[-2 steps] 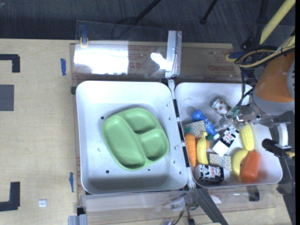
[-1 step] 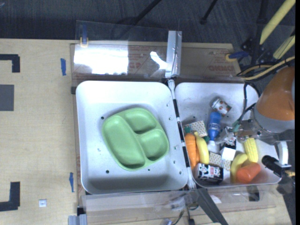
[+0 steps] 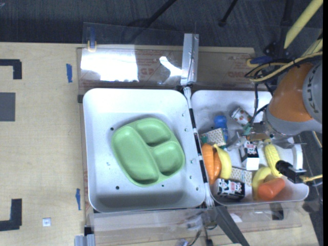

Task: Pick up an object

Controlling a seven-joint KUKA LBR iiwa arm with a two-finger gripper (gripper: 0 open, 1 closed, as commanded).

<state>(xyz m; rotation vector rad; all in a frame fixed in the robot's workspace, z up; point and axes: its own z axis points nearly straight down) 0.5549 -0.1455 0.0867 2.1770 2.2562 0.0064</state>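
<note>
The right bin (image 3: 225,100) holds a heap of toy food. An orange carrot (image 3: 207,161) and a banana (image 3: 224,162) lie at its left side. A black-and-white patterned box (image 3: 230,187) sits at the front. A yellow corn cob (image 3: 271,156), a second banana (image 3: 261,174) and an orange-red fruit (image 3: 270,188) lie at the front right. A blue piece (image 3: 220,121) is near the back. My gripper (image 3: 250,148) hangs low over the middle of this heap, between the banana and the corn cob.
The left bin (image 3: 102,106) carries a green divided plate (image 3: 147,150). A metal divider (image 3: 189,60) and a clear sheet stand behind the bins. The arm's orange band (image 3: 292,99) looms over the right bin's back right corner. Yellow cables run at the upper right.
</note>
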